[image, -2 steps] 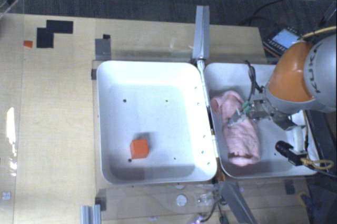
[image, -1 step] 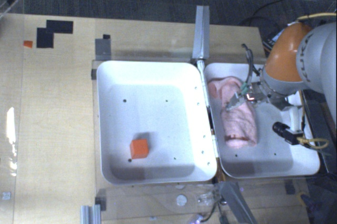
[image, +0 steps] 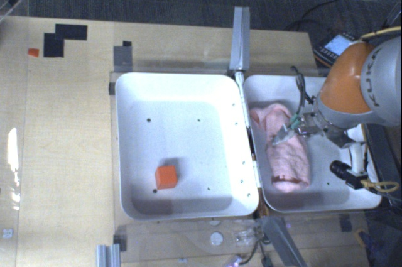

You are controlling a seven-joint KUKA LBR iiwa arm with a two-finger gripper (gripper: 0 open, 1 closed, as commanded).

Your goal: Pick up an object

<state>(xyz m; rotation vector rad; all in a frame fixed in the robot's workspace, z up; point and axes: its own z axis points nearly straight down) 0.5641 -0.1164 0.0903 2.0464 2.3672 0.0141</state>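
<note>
Over the right bin (image: 326, 196): gripper (image: 290, 132) on pink cloth (image: 286, 152).
Grasp step, by your view; I cannot tell its state. Next, confirm hold, lift straight. Orange block (image: 166, 177) sits left bin (image: 182, 96).

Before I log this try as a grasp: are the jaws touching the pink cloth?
Cannot tell. In the camera view the gripper overlaps the pink cloth in the right bin, but the slanted look-down shows neither contact nor gap.
</note>
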